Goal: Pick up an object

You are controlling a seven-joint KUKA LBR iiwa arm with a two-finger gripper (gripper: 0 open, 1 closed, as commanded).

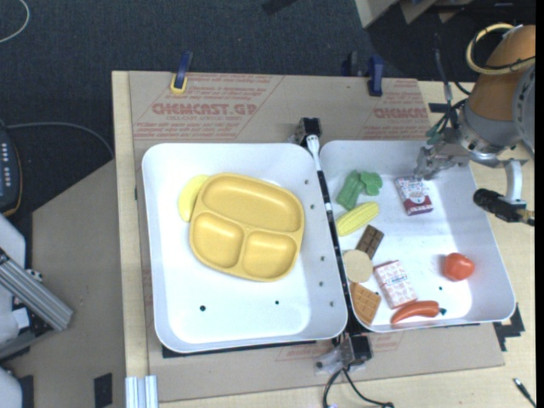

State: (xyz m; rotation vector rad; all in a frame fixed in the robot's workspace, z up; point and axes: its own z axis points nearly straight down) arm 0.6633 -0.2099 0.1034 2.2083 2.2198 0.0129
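A: Carton (415, 195), the small red-and-white one, lay in the right bin (493, 266), up near its far rim. What was the arm doing there?

B: The end effector (427, 161) hung just above the carton's far end, reaching in from the right. Whether its fingers stood wide or narrow, I could not tell; they were too small and blurred. I saw nothing held between them.

A: And the rest of that bin?

B: A green vegetable (357, 187) sat at the far left, with a corn cob (357, 218) just below it, tilted. Nearer the middle, a brown bar (370, 240) touched a pale round disc (357, 267), and a waffle-like wedge (365, 302) lay under the disc against the left wall. A second red-and-white packet (395, 282) lay beside them, a hot dog (415, 311) sat along the near rim, and a tomato (458, 266) rested apart toward the right.

A: What about the left bin (170, 228)?

B: It held a yellow tray (246, 226) with three compartments, one long and two small, all bare as far as I could see. A yellow piece (190, 195), perhaps a banana, stuck out from under the tray's far left edge.

A: Both bins on the tabletop (136, 109)?

B: Yes, side by side, touching along the middle, on a brown printed sheet.
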